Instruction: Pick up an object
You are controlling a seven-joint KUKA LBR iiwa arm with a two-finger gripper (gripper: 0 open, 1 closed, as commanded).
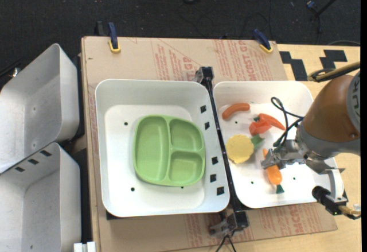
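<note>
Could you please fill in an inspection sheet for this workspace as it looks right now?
Surface: cardboard-covered bench bearing two white bins, the left bin and the right bin, side by side.
Job's things: in the right bin, a red sausage, a red-orange pepper, a yellow piece and an orange carrot.
Clutter: green divided tray in the left bin.
Grippers: tool low over the right bin, just above the carrot; finger state cannot be told.
Cables: black cable looping over the right bin toward the arm; more cables on the floor.
Surroundings: two spare white bins left of the bench, dark floor, clamps on the bench's far edge.
</note>
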